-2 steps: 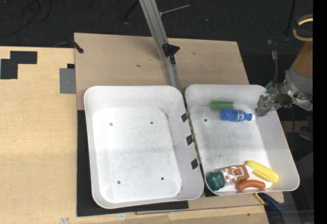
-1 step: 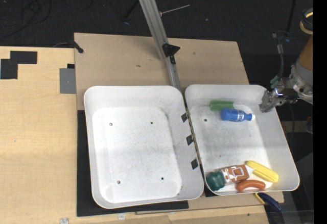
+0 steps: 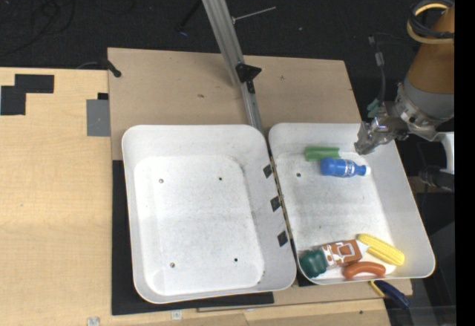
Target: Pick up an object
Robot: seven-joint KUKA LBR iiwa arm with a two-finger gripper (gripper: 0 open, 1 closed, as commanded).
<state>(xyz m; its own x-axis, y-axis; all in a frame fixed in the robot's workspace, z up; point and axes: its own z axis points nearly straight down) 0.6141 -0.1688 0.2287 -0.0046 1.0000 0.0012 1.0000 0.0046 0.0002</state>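
Camera view shows the gripper (image 3: 366,140) over the far right edge of the right bin (image 3: 415,232), whether clenched or released I cannot tell, and the blue bottle (image 3: 341,168) lies just left and nearer, its long axis across the bin.

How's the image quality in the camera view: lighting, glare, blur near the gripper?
Camera view: even, soft lighting, with only faint shadows under the blue bottle and green object. The white bins are bright but keep their speckle, so no blown-out glare. Background is dark. The gripper is small and slightly soft, too indistinct to read finger state.
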